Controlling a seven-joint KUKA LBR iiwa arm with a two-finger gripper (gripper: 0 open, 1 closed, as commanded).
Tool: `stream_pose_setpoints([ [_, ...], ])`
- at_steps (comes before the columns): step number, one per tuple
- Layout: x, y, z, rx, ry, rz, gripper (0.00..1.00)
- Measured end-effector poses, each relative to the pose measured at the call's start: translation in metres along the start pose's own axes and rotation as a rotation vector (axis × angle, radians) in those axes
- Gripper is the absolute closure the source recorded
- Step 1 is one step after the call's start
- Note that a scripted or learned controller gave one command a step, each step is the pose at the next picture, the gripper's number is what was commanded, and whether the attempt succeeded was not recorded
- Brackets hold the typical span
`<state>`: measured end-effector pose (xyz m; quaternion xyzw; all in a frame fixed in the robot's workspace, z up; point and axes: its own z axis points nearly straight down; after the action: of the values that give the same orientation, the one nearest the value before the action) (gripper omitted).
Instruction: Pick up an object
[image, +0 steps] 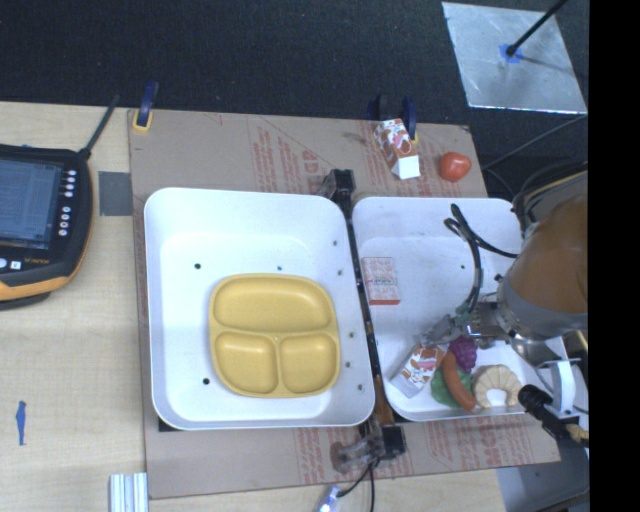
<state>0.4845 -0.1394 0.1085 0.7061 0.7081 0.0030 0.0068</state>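
My gripper (452, 327) reaches in from the right and hangs low over the front part of the right bin (430, 235). Just below it lies a cluster of toy foods: a small carton (421, 368), purple grapes (464, 353), an orange carrot (458, 384) on a green piece (442, 392), and a croissant (497, 386). The grapes sit closest to the gripper's tip. A flat red-and-white packet (380, 280) lies alone by the bin's left wall. The grey arm with its orange band (548, 265) covers the bin's right side.
The left bin (180, 230) holds a yellow divided plate (274, 334). Behind the right bin, on the cardboard, stand a small carton (397, 148) and a red tomato (455, 166). A tablet controller (35, 215) lies at the far left. Cables (470, 240) loop over the right bin.
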Motion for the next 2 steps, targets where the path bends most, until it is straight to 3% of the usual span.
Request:
stream_pose_setpoints([
  [1,-0.052,0.029,-0.018,0.015,0.004,0.000,0.00],
  [2,0.006,0.024,0.018,0.018,0.006,-0.005,0.00],
])
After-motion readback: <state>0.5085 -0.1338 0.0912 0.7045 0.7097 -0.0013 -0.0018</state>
